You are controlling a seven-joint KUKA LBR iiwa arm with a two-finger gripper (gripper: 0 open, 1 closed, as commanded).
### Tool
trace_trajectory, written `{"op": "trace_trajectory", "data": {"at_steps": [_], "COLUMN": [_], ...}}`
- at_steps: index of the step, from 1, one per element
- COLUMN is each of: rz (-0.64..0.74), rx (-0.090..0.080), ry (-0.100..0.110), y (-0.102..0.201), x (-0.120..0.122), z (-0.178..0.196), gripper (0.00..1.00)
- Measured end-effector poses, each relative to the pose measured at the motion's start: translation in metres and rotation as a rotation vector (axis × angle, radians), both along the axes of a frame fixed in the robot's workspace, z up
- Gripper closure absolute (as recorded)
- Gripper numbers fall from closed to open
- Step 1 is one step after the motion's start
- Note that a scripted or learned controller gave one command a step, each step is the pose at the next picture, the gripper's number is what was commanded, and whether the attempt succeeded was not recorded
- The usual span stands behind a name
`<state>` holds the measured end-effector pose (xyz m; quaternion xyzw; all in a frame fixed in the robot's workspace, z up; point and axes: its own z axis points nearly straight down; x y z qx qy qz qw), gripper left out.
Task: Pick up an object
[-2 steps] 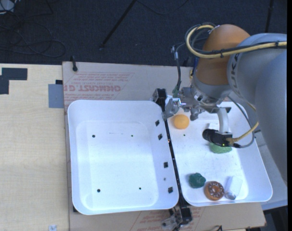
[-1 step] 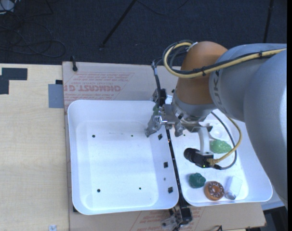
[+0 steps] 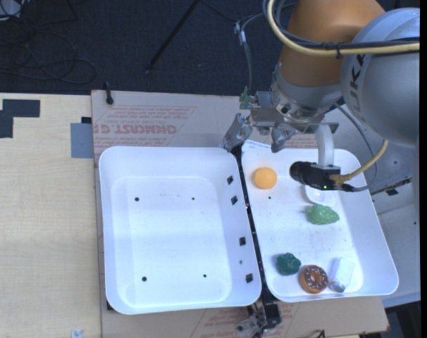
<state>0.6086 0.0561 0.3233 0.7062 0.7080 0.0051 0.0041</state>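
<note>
Objects lie in your right bin (image 3: 379, 259): an orange ball (image 3: 265, 178) near its far left corner, a green lump (image 3: 321, 215), a dark green piece (image 3: 287, 263), a chocolate doughnut (image 3: 313, 279). Your gripper (image 3: 258, 136) hangs over the far rim with jaws spread, nothing between them.

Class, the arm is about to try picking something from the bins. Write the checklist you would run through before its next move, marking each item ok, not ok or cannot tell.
1. Objects available in the right bin: orange ball, green lump, dark green piece, donut: ok.
2. Gripper holds nothing yet: ok.
3. Gripper open: ok.
4. Gripper directly above a target: not ok; it hangs at the bin's far rim, beyond the ball.
5. Ball apart from its neighbours: ok.
6. Donut free to grasp: cannot tell; a white object lies close beside it.
</note>
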Motion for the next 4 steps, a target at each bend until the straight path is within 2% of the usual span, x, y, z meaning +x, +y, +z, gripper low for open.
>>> {"op": "trace_trajectory", "data": {"at_steps": [1, 2, 3, 4], "rz": [-0.006, -0.008, -0.01, 0.001], "rx": [-0.002, -0.002, -0.002, 0.001], "ry": [0.028, 0.02, 0.023, 0.003], "y": [0.004, 0.002, 0.0, 0.034], "x": [-0.065, -0.061, -0.061, -0.048], "z": [-0.088, -0.073, -0.064, 0.052], "gripper": [0.0, 1.0, 1.0, 1.0]}}
